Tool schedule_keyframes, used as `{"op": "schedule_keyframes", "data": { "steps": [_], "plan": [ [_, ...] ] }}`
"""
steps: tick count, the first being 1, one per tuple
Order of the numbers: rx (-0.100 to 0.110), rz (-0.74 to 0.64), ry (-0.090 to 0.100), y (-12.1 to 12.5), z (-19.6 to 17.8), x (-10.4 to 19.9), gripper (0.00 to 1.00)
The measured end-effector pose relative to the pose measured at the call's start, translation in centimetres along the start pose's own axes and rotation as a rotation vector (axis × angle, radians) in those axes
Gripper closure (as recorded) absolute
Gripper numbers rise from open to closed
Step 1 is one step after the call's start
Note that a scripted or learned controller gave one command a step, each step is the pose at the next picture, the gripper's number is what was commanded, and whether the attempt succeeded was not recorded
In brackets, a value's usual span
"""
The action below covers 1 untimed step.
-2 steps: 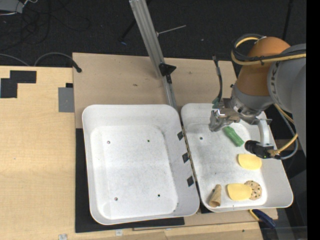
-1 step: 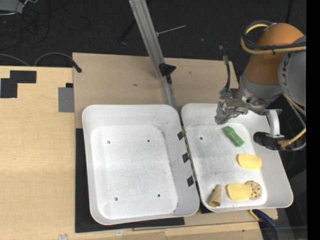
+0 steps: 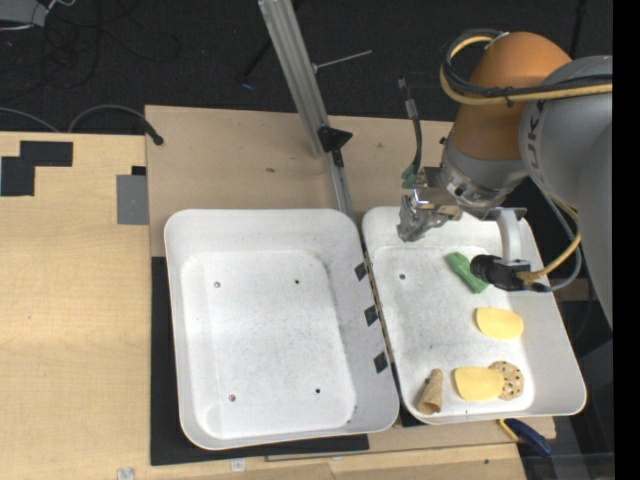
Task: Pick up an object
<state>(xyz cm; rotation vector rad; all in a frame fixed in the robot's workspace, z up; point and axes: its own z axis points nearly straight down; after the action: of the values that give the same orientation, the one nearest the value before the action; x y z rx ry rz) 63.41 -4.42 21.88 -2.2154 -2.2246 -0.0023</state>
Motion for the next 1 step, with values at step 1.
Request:
{"op": "schedule_keyframes", "data": {
  "steps": [1],
  "plan": [
    [0.004, -0.001, 0.001, -0.82, -0.44, 6.2, 1.0]
  ]
}}
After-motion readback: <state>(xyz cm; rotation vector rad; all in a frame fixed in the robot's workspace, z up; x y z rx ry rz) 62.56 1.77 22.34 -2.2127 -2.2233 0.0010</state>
